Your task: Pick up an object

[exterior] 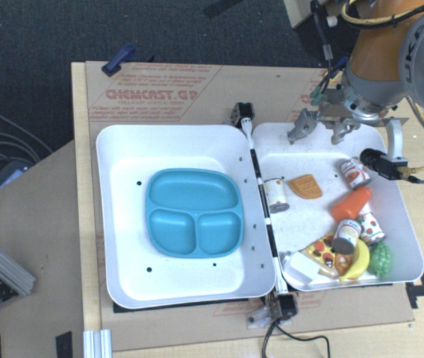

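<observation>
At upper right of the frame, the hand (322,127) hangs spread and holding nothing over the right white bin (398,263), so it should descend squarely onto the isolated tan cookie-shaped piece (305,186) below.

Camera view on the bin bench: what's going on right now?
The KUKA arm's gripper hangs open over the far edge of the right bin, holding nothing. The toys lie lower in that bin: a cookie, small cans, an orange piece, a banana. The left bin holds a blue divided plate. No pick made yet.
</observation>
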